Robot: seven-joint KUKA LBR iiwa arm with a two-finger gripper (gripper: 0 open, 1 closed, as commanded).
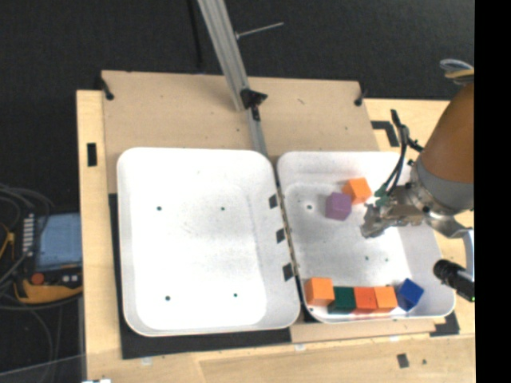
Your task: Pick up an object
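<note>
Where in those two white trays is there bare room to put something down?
The left tray is bare floor from wall to wall. In the right tray, the middle is free, between the purple block and the block row along the near wall. It is crowded around the claw.

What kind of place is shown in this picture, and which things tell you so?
Most likely a robotics lab set up for grasping trials. A grey arm with its gripper hangs over the right white bin, which holds small coloured blocks such as a purple block. The wooden bench stands on dark carpet, with loose cables beside it.

Purple block (pixel 338 206) (orange block (pixel 357 188) beside)
</note>
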